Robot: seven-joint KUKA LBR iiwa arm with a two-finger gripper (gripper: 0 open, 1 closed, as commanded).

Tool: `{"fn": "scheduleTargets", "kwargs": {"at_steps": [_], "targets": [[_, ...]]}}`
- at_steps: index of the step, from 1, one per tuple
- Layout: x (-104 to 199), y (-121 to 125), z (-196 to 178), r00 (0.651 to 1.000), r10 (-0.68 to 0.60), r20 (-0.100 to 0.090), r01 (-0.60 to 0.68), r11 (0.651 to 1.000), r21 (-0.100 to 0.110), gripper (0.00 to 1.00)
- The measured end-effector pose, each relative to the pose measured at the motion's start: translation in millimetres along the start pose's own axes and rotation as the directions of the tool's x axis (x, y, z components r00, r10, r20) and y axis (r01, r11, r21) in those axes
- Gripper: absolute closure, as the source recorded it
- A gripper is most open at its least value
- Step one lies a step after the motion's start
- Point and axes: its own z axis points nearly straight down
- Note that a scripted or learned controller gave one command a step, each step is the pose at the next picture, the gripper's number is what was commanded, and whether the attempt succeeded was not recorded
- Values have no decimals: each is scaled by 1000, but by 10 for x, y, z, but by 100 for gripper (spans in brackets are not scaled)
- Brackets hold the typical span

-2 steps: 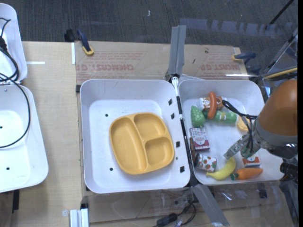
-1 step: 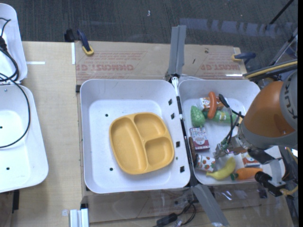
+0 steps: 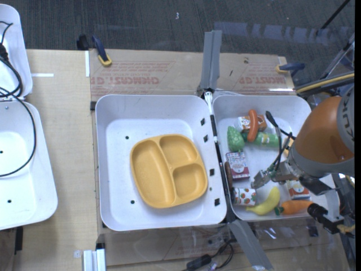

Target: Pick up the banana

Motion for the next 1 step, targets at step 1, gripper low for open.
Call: {"fn": "scheduleTargets", "kwargs": {"at_steps": [1], "targets": [[-192,-33,16,923,-384,-12,384,923,-2,0]]}}
